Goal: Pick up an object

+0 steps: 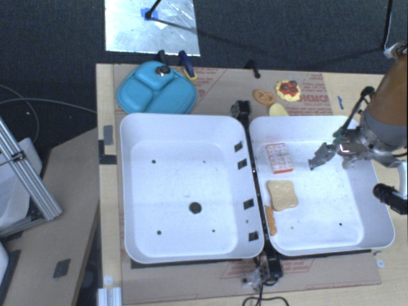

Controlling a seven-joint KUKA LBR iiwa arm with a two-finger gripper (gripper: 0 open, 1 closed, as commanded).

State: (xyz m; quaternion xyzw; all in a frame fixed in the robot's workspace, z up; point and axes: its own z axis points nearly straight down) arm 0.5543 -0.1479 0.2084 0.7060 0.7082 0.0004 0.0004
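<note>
End effector (pixel 320 157) sits over the right bin (pixel 357 234), in that bin's upper half, reaching in from the right. The grey arm (pixel 389 116) with its orange band lies behind it, to the right. Dark fingertip visible at the left end of the tool; nothing seen between the fingers. Opening width: cannot tell from this angle.

Objects, placed relative to the end effector:
- Small pink-and-white patterned card (pixel 279 157): just to the left, flat on the bin floor, apart from the fingertip.
- Tan bread-slice piece (pixel 282 195): below and to the left, flat on the bin floor, near the card but not touching it.
- Thin orange-brown strip (pixel 271 220): further below and left, lying along the bin's left wall.
- Left bin (pixel 146 139): well to the left, touching the right bin along the centre seam; a dark round spot (pixel 195 208) on its floor.
- Blue divided tray (pixel 157 89) with a small grey item on top: far up and left, on the bench (pixel 217 85) behind the left bin.
- Toy food pieces on the bench above and left: brown pastry shape (pixel 263 97), round piece with red topping (pixel 288 90), pale yellow piece (pixel 278 110) at the right bin's rim.
</note>
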